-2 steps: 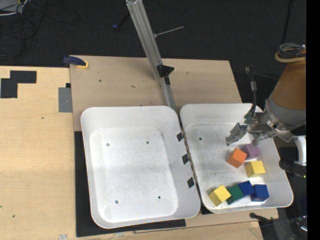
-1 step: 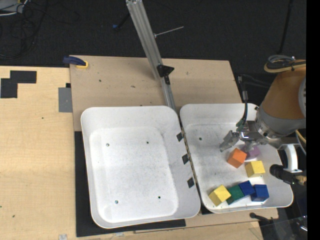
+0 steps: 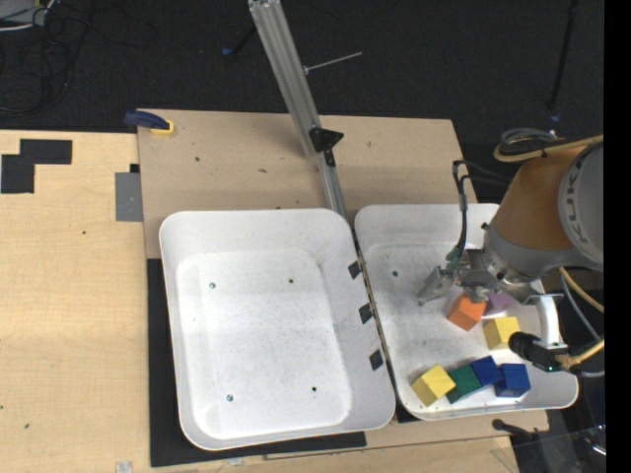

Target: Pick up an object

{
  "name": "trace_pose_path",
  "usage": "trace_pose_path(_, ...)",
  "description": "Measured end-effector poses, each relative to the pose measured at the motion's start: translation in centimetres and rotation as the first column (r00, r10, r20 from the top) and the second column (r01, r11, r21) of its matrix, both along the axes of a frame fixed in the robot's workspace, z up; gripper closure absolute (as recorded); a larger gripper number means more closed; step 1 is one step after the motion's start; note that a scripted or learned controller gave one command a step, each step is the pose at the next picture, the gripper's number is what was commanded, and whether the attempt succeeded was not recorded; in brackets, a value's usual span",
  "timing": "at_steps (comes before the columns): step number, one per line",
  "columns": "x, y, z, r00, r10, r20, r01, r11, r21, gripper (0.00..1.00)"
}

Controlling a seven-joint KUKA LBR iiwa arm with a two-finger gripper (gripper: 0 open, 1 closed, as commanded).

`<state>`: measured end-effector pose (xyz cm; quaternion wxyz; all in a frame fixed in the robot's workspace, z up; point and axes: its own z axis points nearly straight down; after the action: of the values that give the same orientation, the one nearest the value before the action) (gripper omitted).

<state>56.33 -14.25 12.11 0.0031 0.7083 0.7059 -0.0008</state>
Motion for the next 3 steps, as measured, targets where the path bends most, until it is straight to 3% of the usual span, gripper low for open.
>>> trace_pose_path(1, 0.1, -0.1, 1.3, 1.000, -0.006, 0.005, 0.006, 1.000, 0.002, 1.00)
trace_pose_path(3, -0.1, -1.4, 13.7, 1.000, 0.003, 0.001, -0.003, 1.000, 0.004, 1.00)
